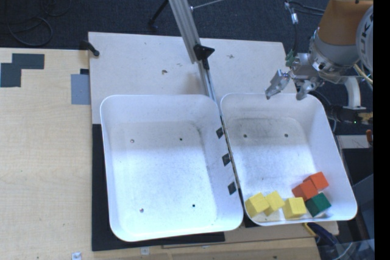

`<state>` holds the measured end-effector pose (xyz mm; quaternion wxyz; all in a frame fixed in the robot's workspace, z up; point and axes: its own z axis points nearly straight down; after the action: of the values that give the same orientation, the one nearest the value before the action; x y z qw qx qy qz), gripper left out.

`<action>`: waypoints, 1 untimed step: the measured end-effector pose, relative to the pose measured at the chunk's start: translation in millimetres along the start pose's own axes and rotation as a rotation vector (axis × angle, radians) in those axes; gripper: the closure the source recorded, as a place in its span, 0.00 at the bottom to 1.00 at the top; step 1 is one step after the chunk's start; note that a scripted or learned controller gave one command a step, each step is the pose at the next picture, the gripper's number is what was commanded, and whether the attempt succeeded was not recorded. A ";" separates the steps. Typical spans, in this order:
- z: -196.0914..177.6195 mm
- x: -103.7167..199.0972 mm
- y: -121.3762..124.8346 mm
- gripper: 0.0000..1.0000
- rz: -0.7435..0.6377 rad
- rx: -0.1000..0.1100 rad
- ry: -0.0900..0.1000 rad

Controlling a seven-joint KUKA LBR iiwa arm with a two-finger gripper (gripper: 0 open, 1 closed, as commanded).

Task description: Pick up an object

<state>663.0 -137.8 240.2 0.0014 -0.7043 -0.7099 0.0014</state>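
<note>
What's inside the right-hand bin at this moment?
The right bin holds a cluster in its near corner: three yellow blocks, an orange block and a green block. Anything beneath the cluster is covered.

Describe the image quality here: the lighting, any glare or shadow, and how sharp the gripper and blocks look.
Camera view: light is even but strong, so the left bin floor washes out to near-white glare; the floor beyond the bench is dark. The gripper looks slightly soft at the right bin far rim, with a faint shadow under it. The coloured blocks are sharp enough to separate by colour.
</note>
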 end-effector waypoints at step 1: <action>152.4 30.8 5.6 0.00 0.006 -0.001 0.000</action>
<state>667.7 -106.9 87.8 0.0009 -0.7064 -0.7078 0.0011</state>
